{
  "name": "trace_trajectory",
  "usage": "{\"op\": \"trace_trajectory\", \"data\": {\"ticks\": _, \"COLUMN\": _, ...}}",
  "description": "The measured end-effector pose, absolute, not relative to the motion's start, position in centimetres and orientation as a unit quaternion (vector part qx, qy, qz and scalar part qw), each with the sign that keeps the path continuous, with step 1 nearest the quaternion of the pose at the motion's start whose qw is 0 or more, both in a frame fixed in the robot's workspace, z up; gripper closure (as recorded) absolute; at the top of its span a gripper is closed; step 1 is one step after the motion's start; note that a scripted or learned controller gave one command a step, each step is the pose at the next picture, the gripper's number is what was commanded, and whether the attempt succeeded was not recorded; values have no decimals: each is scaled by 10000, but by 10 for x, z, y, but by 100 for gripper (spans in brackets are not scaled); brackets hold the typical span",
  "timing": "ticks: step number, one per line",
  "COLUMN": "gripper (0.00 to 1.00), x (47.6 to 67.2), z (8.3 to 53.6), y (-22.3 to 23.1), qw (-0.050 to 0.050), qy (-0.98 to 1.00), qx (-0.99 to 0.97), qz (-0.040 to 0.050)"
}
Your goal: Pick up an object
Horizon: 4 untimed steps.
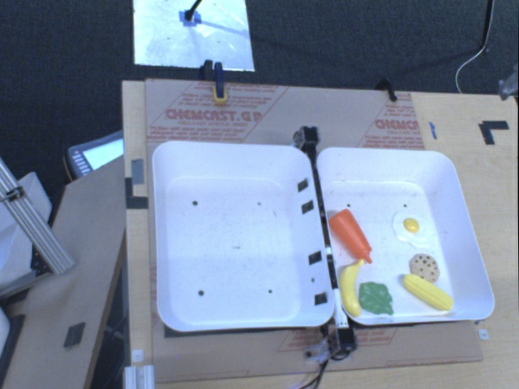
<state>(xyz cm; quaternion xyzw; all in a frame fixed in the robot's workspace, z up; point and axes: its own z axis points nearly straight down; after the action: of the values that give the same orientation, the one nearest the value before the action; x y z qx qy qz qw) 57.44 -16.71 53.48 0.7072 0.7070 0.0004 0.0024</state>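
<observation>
The right bin (442,173) holds several toy foods. An orange carrot (350,232) lies by the bin's left wall. Below it lies a yellow banana (350,288), touching a green leafy piece (375,298). A fried egg (410,226) rests toward the right side. A brown cookie (424,267) sits under it, and a yellow corn cob (428,292) lies near the front right corner.
The left bin (162,217) adjoins the right one along a clipped divider (320,233). Both stand on a cardboard sheet (276,108) on the wooden bench. A shiny metal plate (191,23) lies at the back, and a grey rail (28,221) slants at the left.
</observation>
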Motion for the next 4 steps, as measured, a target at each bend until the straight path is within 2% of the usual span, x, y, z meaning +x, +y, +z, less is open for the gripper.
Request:
{"op": "trace_trajectory", "data": {"ticks": 1, "gripper": 0, "x": 629, "z": 536, "y": -196, "qw": 39, "qy": 7073, "qx": 7069, "qz": 10}}
{"op": "trace_trajectory", "data": {"ticks": 2, "gripper": 0, "x": 480, "z": 437, "y": -173, "qw": -55, "qy": 7060, "qx": 7082, "qz": -19}}
{"op": "trace_trajectory", "data": {"ticks": 3, "gripper": 0, "x": 551, "z": 354, "y": -171, "qw": 2, "qy": 7093, "qx": 7049, "qz": -1}}
{"op": "trace_trajectory", "data": {"ticks": 4, "gripper": 0, "x": 577, "z": 230, "y": -128, "qw": -22, "qy": 7097, "qx": 7045, "qz": -4}}
